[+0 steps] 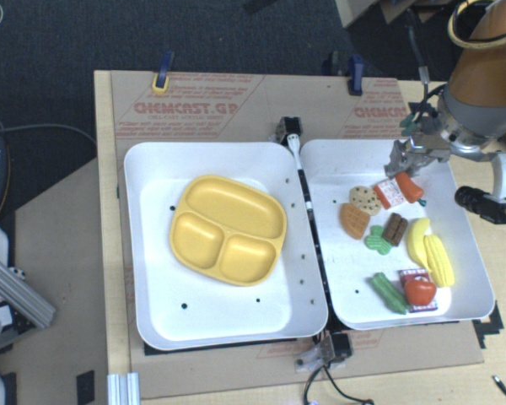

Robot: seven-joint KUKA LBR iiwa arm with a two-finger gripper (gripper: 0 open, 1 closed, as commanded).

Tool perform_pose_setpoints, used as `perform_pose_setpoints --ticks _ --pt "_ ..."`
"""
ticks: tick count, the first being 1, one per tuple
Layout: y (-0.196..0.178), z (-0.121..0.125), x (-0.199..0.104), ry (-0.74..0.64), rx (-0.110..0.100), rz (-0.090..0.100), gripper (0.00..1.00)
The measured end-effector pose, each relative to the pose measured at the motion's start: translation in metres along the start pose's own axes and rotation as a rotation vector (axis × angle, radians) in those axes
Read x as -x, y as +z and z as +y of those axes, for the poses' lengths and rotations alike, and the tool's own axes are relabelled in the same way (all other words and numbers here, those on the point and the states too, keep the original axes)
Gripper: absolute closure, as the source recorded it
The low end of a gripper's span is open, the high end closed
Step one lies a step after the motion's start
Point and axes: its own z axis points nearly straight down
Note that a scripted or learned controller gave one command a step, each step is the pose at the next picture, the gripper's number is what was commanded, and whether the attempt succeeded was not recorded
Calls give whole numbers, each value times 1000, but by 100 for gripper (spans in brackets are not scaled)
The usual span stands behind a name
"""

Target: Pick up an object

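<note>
In the right bin [476, 264] a loose cluster of toy foods fills the middle and lower right of the frame. Highest among them is a red-and-white packet [391, 192] with an orange piece [410, 187] touching it on the right; both lie directly under the gripper [402, 165]. Whether the gripper is wide, narrow or closed on anything cannot be told at this size.

Just below and left sit a chocolate-chip cookie [363, 198] and a brown bread piece [353, 220]. A dark brown bar [395, 229] and a small green piece [376, 242] come next. A yellow banana [430, 252] lies nearer the bin's right wall. A green pod [388, 293] and a red tomato [419, 289] rest by the bottom rim.

The arm [482, 74] enters from the upper right, wrist angled down and left over the bin's upper right corner.

The bin's left half is bare white floor. The left bin [148, 226] holds a yellow divided plate [228, 229] at its centre.
</note>
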Motion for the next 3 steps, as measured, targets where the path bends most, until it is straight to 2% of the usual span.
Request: perform_pose_setpoints --ticks 1,2,3 --pt "-11 -17 -43 -2 2 1 100" --pt "-16 -32 -57 1 1 -1 100" --pt "-15 -30 -64 1 1 -1 100"
